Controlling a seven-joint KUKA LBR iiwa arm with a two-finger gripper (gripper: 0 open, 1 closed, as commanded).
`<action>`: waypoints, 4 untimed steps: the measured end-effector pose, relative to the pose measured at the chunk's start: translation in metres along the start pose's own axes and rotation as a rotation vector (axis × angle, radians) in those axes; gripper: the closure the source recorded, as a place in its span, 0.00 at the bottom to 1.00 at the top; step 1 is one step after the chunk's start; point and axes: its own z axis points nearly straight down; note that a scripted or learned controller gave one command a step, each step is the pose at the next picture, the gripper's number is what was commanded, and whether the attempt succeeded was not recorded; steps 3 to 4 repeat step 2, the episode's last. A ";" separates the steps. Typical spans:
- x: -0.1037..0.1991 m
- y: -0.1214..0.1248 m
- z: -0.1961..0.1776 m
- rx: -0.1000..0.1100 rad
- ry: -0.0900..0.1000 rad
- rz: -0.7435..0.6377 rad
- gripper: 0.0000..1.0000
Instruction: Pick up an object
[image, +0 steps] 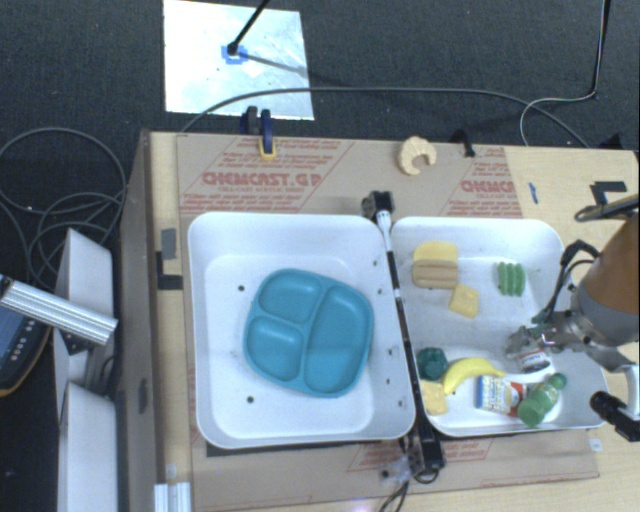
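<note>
Two bins on the bench (330, 165). Left bin (215, 300) holds a blue divided plate (307, 330), sitting roughly centre.

Right bin (540, 245) has the clutter: a yellow and tan sandwich (435, 265) at the far left, a yellow cheese cube (464, 300) just near-right of it, a green ridged piece (510, 278) further right, apart from both. Along the near wall: a dark green piece (431, 362), a banana (468, 371) just beside it, a pale yellow lump (434, 398) at the near-left corner, a red-and-white carton (495, 393) touching the banana's right end, and a green bottle (541, 401) lying tilted next to the carton.

Arm (612, 290) comes in from the right edge, orange band visible. Gripper (533, 345) is low over the right bin's near-right area, just far of the carton and bottle. Metal fingers (522, 340) look slightly apart, probably, but the view is blurry there. Nothing seen between them; no object is lifted.

Outside the bins: a tan croissant-shaped piece (417, 154) on the bench at the far side, a blue and yellow clamp (262, 130) at the far-left edge.
</note>
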 end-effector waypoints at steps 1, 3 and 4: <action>0.052 0.030 -0.048 0.001 0.001 -0.003 1.00; 0.134 0.041 -0.090 0.002 0.002 -0.003 1.00; 0.134 0.041 -0.090 0.002 0.002 -0.003 1.00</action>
